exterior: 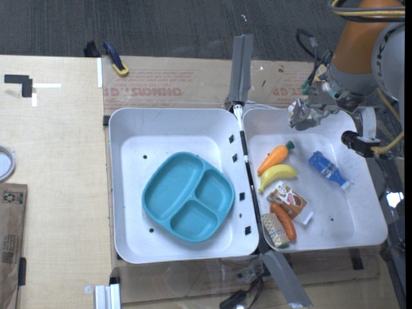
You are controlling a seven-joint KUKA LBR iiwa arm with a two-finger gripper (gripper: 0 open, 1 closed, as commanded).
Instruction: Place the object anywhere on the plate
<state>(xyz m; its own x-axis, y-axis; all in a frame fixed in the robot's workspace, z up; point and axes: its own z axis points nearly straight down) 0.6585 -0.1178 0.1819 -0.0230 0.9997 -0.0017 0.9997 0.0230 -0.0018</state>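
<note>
Ideally the hand (302,116), hovering over the right bin's (360,234) back edge with a grip I cannot tell, drops squarely over the carrot (273,158) nearby, well apart from the blue plate (188,196) in the left bin (129,192).

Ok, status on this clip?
Tool over right bin's far edge, nothing seen in it. Blue three-compartment plastic plate bare in left bin. Toy food untouched, path clear.

Glossy blue plastic plate (187,197); smooth white bins (122,172); matt wood bench (51,147).
</note>
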